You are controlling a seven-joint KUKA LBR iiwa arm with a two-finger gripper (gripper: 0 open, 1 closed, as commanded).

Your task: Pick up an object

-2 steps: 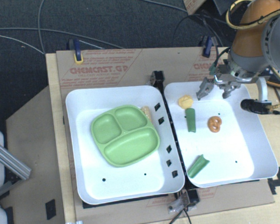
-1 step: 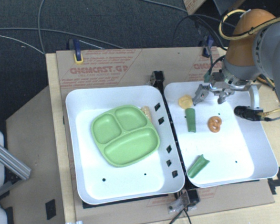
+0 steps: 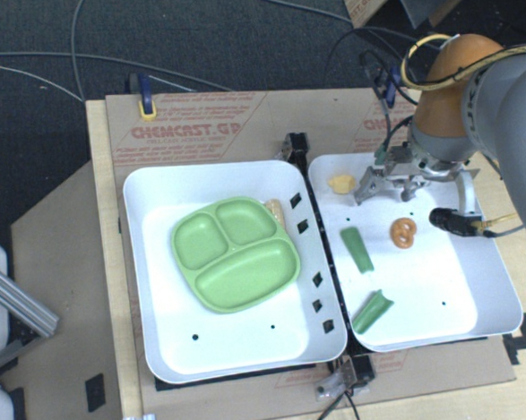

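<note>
Currently my gripper (image 3: 389,189) hangs over the right bin (image 3: 485,306), just beside a yellow piece (image 3: 340,185). Whether it grips anything, I cannot tell. Orange pretzel (image 3: 403,232) lies near.

A bulky grey robot arm (image 3: 507,107) with a rounded orange band (image 3: 447,84), looped yellow and black cables at its 12 o'clock side, and a metallic silver two-finger gripper (image 3: 389,185) at its 9 o'clock end.
</note>
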